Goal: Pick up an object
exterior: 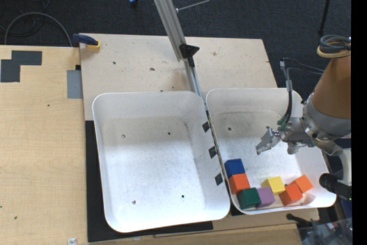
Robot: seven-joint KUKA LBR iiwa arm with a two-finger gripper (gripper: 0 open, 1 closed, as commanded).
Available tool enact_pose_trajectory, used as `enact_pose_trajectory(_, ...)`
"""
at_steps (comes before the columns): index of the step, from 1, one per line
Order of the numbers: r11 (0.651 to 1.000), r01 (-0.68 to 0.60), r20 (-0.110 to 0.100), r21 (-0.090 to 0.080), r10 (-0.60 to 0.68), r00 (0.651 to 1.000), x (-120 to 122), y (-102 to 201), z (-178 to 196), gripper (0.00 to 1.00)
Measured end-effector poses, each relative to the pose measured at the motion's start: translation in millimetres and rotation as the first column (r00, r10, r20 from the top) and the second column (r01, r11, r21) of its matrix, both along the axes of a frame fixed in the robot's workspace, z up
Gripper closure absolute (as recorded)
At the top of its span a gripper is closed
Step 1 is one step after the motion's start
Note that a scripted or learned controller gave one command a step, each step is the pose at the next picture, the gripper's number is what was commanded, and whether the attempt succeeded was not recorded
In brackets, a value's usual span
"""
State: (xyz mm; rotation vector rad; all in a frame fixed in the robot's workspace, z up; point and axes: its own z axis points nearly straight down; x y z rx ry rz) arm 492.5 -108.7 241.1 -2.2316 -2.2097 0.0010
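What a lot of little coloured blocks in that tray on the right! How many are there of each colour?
Blue block: 1
Orange blocks: 3
Green block: 1
Purple block: 1
Yellow block: 1
Total: 7, all at the near end of the right bin.

Speckled white plastic bins [149,181] on matt wooden bench [40,140].

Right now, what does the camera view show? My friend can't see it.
A grey robot arm's pincer hangs over the right white bin, above a huddle of colored blocks at its near end: blue, orange, green, purple, yellow. Beside it sits the left white bin.
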Motion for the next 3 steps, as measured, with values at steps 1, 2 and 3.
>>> enact_pose_trajectory(1,1.000,-0.013,0.007,-0.001,0.013,1.000,17.9,18.0,83.5,0.00)
enact_pose_trajectory(2,1.000,-0.018,0.009,0.001,0.018,1.000,53.4,98.6,178.3,0.00)
enact_pose_trajectory(3,1.000,-0.007,0.004,-0.002,0.007,1.000,44.1,60.7,219.3,0.00)
